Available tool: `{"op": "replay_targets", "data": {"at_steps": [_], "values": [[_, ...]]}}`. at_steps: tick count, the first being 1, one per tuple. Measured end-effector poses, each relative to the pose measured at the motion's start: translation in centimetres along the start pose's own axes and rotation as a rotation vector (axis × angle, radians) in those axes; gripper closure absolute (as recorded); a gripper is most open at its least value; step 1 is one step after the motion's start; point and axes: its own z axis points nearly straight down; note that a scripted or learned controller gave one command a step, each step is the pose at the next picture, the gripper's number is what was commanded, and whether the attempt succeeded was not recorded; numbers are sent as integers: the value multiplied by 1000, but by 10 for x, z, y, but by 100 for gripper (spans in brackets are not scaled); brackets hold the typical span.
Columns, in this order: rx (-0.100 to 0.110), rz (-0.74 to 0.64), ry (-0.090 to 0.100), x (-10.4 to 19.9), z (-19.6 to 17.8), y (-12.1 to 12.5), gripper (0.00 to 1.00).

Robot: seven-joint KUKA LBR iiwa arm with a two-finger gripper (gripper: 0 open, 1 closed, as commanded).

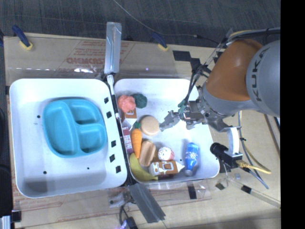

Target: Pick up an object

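The right bin [157,86] holds several toy foods. A tan round bun [149,125] lies near its middle, with an orange carrot [137,142] and a hot-dog bun [147,152] below it. A pink lump [126,102] and a dark green piece [140,99] sit at the upper left. A blue bottle [191,157], a white and red ball [165,153], a small carton [164,168] and a banana [137,170] lie along the front. My gripper [172,114] hangs over the bin's right half, just right of the round bun. It is open, with nothing between its fingers.
The left bin [19,128] holds a blue divided tray [76,126]. A raised divider with black clips [114,128] separates the bins. The arm's orange band [233,70] and cables [252,163] overhang the right bin's right edge.
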Motion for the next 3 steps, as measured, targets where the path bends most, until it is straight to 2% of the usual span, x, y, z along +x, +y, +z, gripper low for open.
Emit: {"op": "replay_targets", "data": {"at_steps": [1,2,3], "values": [[3,-71,-1,-86,63,-33,0],[-23,-133,-12,-88,138,-23,0],[-35,-138,-21,-91,124,-19,100]]}}
